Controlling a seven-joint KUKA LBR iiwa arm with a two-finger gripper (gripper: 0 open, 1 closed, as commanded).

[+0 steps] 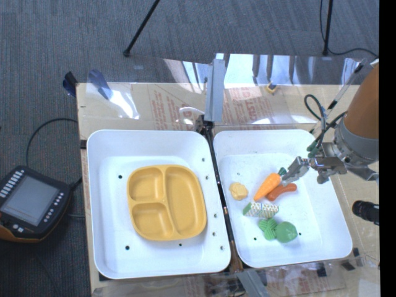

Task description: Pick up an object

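Orange carrot [267,186]: lies tilted in the right bin [322,240], its thick end just beside my claw [296,169], tip pointing away and down from me.

Item, claw: low over the right bin, reaching in from the bin's right side; whether its fingers are spread or clenched, I cannot tell. Nothing is visible between them.

Item, red sausage [281,192]: just below my claw, touching the carrot along one side.

Item, yellow lump [239,191]: beyond the carrot, near the bin's far wall from me.

Item, white block [263,210] with a pattern: below the carrot, apart from my claw.

Item, green ball [286,232] with a green leafy piece [268,228] beside it: lowest of the lot, well below my claw.

Item, yellow tray [166,202] with three compartments: sits in the left bin [105,166], well apart from my claw.

Item, handheld pendant [30,203]: on the floor, farthest from me, past the left bin.
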